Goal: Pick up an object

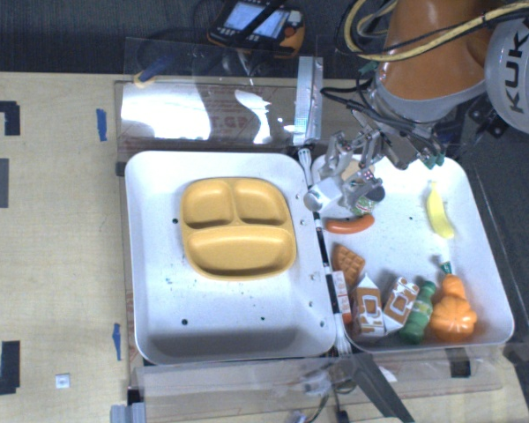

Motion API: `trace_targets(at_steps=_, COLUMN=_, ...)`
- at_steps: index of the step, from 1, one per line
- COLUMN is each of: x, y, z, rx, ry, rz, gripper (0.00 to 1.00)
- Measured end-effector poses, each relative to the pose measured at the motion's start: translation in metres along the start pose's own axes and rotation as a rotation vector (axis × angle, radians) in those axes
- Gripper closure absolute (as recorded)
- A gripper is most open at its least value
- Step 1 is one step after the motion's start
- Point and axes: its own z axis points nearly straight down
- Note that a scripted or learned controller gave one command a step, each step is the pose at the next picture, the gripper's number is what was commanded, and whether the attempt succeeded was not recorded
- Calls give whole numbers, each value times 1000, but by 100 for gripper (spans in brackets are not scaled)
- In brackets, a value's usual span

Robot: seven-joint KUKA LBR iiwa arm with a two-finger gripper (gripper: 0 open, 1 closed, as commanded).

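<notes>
The tool (348, 179) hangs over a small can (365, 197); its grip state cannot be told, and it could knock the nearby sausage (349, 226).

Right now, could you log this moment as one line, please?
gripper: right bin, upper left, over hot dog | grasp: unclear | yellow tray: left bin

Pale wood table (44, 263) spreads out on the left, marked with black squares and corner brackets (2, 117) plus small strips of blue tape (101, 124). Behind it, dark grey carpet (79, 16) runs along the top. A clear plastic sheet (203, 108) at the table's back edge throws a bright white glare from the overhead light. A black handheld screen (251, 20) lies on the carpet.
</notes>
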Motion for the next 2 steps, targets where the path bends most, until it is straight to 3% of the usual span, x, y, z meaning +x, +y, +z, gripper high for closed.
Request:
trace_targets(at_steps=1, x=-15, y=-54, z=-17, rx=3, ry=-4, rz=6, gripper=100)
trace_targets(at_steps=2, x=37, y=-36, z=0, rx=1, ry=0, rz=-186, gripper=100)
